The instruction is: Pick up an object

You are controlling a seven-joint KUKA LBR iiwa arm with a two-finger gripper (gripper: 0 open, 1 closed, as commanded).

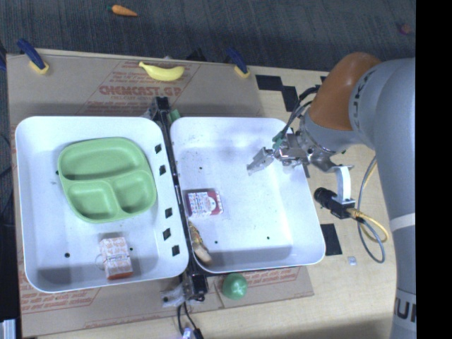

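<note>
Bright, even overhead light; bins glare white (slightly soft focus, perhaps compression).

My claw hangs over the upper right part of the right bin, and the white floor under and around it is bare. The one thing lying in my way there is a small red packet near the left wall, with a tan scrap tucked into the lower left corner. The black divider between the bins bars a low pass leftward. In the left bin, a green sectioned tray fills the middle, and a small wrapped packet sits below it; only narrow strips along the walls stay open.
</note>
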